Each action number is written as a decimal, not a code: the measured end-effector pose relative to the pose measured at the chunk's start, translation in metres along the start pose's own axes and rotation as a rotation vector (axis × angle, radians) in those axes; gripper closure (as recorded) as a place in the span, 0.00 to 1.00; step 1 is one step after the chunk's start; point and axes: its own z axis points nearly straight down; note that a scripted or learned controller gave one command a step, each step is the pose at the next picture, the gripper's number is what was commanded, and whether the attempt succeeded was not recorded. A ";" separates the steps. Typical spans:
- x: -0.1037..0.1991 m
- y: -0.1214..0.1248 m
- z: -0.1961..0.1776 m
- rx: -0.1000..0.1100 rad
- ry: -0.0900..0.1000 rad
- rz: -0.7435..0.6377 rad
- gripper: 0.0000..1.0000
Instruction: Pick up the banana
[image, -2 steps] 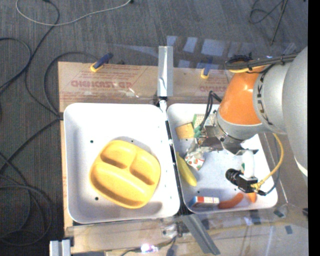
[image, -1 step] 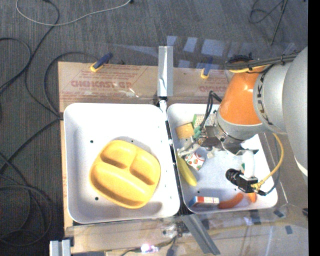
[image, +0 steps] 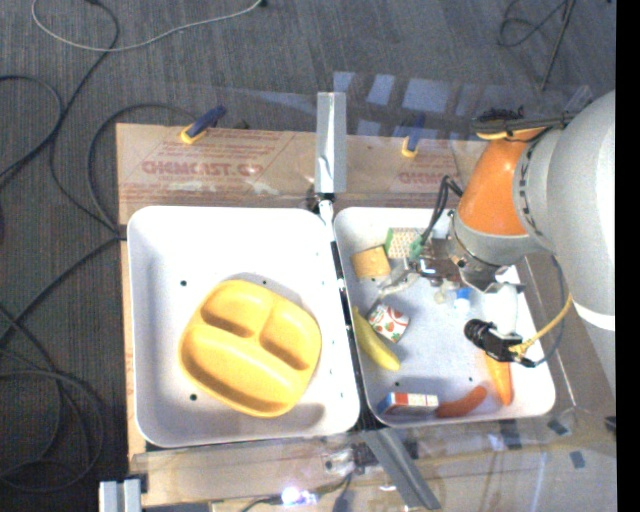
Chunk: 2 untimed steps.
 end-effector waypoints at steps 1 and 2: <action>0.000 -0.001 -0.008 0.003 -0.003 -0.001 1.00; -0.012 -0.023 0.008 0.000 0.000 0.027 1.00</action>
